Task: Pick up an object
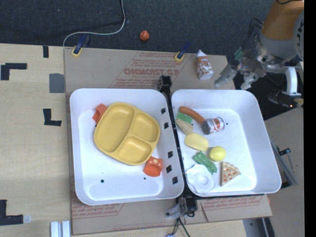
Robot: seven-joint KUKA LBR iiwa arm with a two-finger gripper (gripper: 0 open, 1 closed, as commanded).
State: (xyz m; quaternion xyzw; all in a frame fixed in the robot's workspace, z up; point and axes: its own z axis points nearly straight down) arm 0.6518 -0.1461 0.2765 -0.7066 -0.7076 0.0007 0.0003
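My gripper (236, 79) hangs above the bench just past the far edge of the right bin (256, 132), open with nothing between its fingers. In that bin lie a sausage (190, 114), a corn cob (184, 126), a small can (213, 125) on its side, a pale yellow lump (196, 142), a lemon (217, 154), a green vegetable (204, 162), a pizza slice (228, 173) and a white fried egg (200, 179). All of them sit nearer the camera than the gripper, apart from it.
The left bin (84, 172) holds a yellow divided plate (127, 132), an orange piece (100, 112) behind it and a red-orange item (153, 167) in front. A small carton (204, 66) stands on the cardboard left of the gripper. An orange ball (144, 35) lies beyond the bench.
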